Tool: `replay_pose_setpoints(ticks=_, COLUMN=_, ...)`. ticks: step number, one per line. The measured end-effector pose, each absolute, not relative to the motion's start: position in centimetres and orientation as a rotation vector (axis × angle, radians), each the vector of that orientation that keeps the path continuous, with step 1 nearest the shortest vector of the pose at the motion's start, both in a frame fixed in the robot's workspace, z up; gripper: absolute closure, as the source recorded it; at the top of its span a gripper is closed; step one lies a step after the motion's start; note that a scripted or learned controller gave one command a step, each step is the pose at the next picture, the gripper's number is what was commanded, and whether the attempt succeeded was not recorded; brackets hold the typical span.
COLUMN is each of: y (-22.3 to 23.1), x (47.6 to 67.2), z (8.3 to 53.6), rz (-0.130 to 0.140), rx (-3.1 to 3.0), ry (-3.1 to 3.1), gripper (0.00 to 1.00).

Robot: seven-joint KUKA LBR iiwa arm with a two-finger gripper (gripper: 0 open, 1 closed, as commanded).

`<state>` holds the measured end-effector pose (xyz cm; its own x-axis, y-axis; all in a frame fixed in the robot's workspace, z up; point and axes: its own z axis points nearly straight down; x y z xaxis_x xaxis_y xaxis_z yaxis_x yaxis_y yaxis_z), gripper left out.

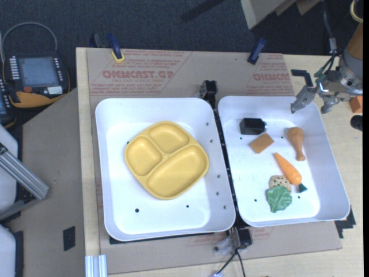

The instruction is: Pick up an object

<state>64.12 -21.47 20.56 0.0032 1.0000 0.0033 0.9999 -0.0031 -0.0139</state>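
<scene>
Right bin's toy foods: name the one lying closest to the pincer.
The tan drumstick, uppermost on the right, lies just below the pincer; the carrot lies farther down.

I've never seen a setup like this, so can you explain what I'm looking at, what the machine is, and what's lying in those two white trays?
This is one camera fixed above a workbench, looking down at a slant. A robot arm reaches in from the right; its metal two-finger hand hovers over the far edge of the right white bin, holding nothing. That bin holds toy food: a black block, a tan square piece, a brown drumstick, an orange carrot, a speckled cookie and a green leafy piece. The left white bin holds a yellow three-compartment plate.
</scene>
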Motion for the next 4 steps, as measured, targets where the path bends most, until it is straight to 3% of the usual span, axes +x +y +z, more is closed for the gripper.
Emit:
replay_pose_setpoints(ticks=1, y=-21.4, x=64.4, z=21.3, rz=0.002, rx=-2.220, ry=-2.221, gripper=0.00)
replay_pose_setpoints(ticks=3, y=-20.7, x=64.5, z=10.7, rz=0.006, rx=-2.215, ry=-2.218, gripper=0.00)
replay_pose_setpoints(ticks=4, y=-20.6, x=64.5, z=8.3, rz=0.005, rx=-2.217, ry=-2.220, gripper=0.00)
